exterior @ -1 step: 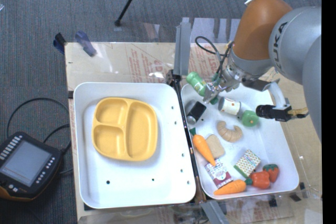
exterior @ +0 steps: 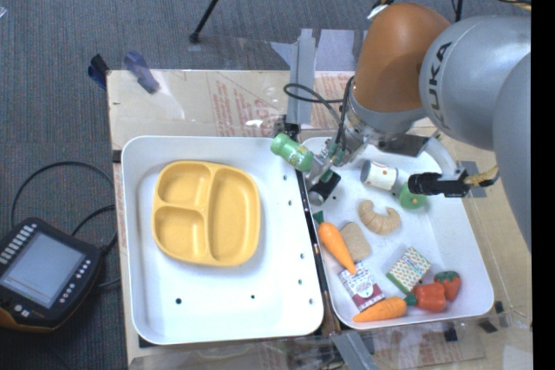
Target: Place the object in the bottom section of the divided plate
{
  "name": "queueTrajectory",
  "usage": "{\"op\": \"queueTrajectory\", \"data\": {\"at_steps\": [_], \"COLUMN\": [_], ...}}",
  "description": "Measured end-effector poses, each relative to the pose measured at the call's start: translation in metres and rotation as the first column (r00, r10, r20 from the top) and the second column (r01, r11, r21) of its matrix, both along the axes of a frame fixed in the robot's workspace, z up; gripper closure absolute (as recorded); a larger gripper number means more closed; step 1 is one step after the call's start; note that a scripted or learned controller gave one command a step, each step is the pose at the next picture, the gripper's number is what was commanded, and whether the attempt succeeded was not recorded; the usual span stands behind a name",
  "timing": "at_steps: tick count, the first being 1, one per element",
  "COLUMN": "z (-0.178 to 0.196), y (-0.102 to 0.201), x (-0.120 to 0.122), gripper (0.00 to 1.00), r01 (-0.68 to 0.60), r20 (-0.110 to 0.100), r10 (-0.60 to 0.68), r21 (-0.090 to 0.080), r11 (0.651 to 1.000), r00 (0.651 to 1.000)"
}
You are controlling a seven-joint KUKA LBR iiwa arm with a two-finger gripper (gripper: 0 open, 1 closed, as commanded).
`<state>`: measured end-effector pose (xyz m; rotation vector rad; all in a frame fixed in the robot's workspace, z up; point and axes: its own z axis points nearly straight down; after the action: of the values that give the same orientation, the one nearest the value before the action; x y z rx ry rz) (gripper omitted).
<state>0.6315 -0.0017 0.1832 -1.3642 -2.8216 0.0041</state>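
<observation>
A yellow divided plate (exterior: 206, 212) lies in the left bin (exterior: 143, 290), with two small sections on its left and one long section on its right. My gripper (exterior: 323, 167) hangs over the divider between the two bins, below the orange wrist. A green bottle (exterior: 292, 150) sticks out to the left from between its fingers, tilted, over the left bin's upper right corner. The gripper looks shut on the bottle's capped end. The bottle is to the right of and above the plate, well apart from it.
The right bin (exterior: 460, 243) holds a croissant (exterior: 380, 217), a white can (exterior: 379, 176), a small green piece (exterior: 412, 201), two carrots (exterior: 336, 245) (exterior: 380, 309), a bread slice (exterior: 354, 240), a small carton (exterior: 362, 286), a patterned box (exterior: 408, 267) and a red vegetable (exterior: 434, 290). A teach pendant (exterior: 39, 269) lies at the far left.
</observation>
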Motion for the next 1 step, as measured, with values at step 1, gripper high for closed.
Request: {"op": "queueTrajectory", "data": {"at_steps": [1], "z": [0.0002], "y": [0.1058], "x": [-0.0081], "gripper": [1.0], "r01": [-0.047], "r20": [0.001], "r10": [0.047], "r21": [0.0], "r11": [0.999], "r00": [0.999]}}
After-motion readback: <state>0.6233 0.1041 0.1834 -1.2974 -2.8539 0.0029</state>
